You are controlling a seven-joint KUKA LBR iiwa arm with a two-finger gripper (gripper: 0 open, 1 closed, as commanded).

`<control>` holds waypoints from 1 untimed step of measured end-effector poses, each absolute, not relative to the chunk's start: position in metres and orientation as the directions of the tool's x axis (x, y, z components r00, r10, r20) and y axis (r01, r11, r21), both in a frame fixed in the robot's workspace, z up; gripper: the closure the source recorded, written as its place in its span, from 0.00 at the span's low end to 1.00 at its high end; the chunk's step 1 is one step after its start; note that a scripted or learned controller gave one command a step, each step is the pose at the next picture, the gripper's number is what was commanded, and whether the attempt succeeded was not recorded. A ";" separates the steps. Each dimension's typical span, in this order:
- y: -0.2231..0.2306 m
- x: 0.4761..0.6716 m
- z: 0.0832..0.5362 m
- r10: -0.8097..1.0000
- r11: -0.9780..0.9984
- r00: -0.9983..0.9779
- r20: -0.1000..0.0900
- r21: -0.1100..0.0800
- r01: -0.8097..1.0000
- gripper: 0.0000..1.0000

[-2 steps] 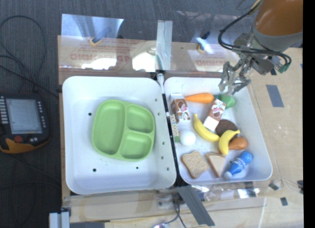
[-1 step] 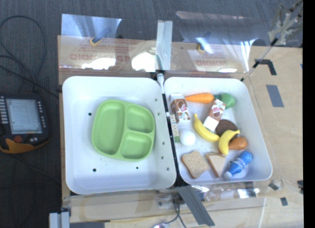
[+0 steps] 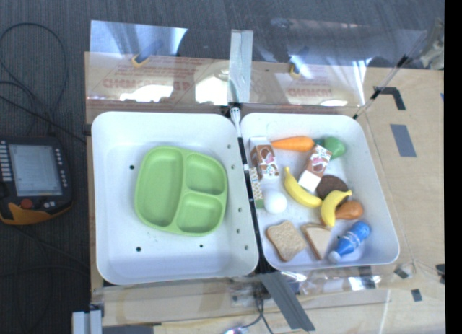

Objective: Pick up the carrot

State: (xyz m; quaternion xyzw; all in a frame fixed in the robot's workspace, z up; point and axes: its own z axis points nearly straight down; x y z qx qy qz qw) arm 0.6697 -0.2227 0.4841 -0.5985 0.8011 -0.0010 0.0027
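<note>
Blue bottle nearest, carrot beyond it at the right bin's far end, hand's state cannot tell, green plate left of it.

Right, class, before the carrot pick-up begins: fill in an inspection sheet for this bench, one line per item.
Surface: two white bins side by side, left bin, right bin.
Job's things: carrot at the far end of the right bin, its green top to the right.
Clutter: green divided plate in the left bin; two bananas, bread slices, blue bottle, white ball, small cartons around the carrot.
Grippers: nothing seen.
Cables: black cable left of the bench.
Surroundings: handheld control pendant on dark carpet.
</note>
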 end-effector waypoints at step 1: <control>-0.221 0.669 0.374 -0.910 0.415 -0.415 -0.004 0.007 -0.910 1.00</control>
